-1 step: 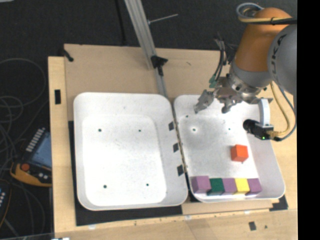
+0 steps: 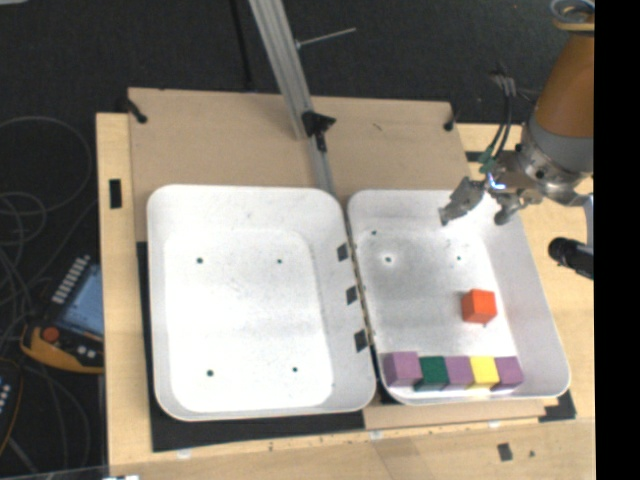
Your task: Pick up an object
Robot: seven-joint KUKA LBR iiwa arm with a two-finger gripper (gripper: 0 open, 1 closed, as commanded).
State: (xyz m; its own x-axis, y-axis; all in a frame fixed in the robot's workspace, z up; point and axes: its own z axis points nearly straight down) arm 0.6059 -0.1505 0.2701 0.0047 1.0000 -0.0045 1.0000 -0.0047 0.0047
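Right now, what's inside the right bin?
The right bin holds an orange block alone mid-floor and a row of blocks along its near wall: purple, green, purple, yellow, purple. Anything beneath them is hidden.

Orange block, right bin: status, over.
Tool open, hovering over right bin's far edge, holding nothing. Orange block loose mid-bin, apart from the row of blocks at near wall. Nothing between tool and block.
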